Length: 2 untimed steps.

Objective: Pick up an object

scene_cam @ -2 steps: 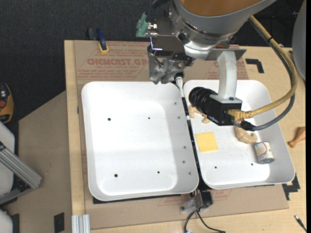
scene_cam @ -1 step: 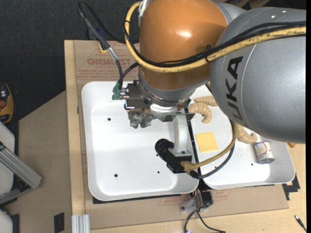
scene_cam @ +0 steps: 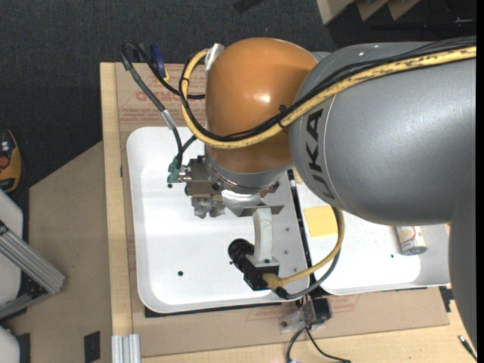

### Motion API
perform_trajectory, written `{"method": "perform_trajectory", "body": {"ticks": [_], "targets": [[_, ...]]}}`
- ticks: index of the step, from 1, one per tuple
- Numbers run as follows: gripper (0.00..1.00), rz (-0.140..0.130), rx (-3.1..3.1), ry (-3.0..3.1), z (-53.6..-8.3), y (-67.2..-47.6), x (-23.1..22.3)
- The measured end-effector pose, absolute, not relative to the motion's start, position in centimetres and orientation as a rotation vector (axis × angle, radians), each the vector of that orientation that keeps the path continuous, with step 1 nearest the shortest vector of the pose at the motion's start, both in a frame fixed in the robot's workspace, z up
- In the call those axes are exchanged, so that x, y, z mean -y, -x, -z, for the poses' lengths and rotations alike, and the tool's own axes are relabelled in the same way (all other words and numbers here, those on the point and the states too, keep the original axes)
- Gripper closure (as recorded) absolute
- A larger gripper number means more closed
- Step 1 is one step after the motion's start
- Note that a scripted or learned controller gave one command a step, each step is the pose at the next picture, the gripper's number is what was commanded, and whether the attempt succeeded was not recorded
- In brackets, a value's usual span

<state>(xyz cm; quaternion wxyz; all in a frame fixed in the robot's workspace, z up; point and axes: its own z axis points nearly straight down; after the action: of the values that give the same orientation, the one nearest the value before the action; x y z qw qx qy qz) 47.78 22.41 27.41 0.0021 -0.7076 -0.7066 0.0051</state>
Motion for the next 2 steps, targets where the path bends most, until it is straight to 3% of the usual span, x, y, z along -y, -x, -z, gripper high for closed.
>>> {"method": "perform_trajectory", "body": {"ticks": [1, 2], "targets": [[1.0, 0.032, 2.228, 2.225, -44.57, -49.64, -22.44], [1.0, 0.004, 2.225, 2.219, -44.59, -49.47, -22.54]]}}
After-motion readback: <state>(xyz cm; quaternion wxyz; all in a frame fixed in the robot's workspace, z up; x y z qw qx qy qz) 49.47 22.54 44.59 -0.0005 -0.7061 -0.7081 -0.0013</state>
